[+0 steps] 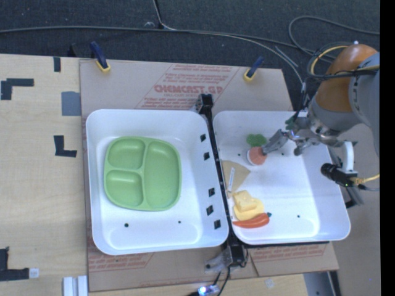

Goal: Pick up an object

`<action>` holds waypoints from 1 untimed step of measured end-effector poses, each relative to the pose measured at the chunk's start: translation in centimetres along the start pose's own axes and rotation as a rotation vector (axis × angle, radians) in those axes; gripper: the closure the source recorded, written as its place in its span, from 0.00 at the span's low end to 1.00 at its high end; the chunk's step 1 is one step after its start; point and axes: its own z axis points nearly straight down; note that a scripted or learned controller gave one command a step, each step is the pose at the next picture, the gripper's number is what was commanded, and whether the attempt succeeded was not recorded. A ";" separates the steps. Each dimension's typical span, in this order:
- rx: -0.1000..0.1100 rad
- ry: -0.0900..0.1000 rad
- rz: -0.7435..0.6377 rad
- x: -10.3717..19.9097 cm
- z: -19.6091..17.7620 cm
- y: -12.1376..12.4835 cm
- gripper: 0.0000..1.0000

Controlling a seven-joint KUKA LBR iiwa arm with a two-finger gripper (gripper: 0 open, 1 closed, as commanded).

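In the right bin (308, 196) lies a small toy with a pink-red body (256, 158) and a green leafy top (255, 140). My gripper (270, 147) reaches in from the right, slanting down to the left, and its tip is right beside the toy's upper right side. Whether it touches the toy is unclear. A tan wedge-shaped piece (235, 171) lies left of centre in the same bin. Further toward the front are a yellow cheese block (245, 203) and a red chilli pepper (252, 222), touching each other.
The left bin (99, 227) holds a green divided plate (142, 172). A black divider strip (213, 171) runs between the bins. Two clamps (100, 59) (252, 71) hold the cardboard at the back. Cables loop behind the arm (342, 88).
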 end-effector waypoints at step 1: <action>-0.003 0.000 0.001 0.0 2.5 0.0 0.00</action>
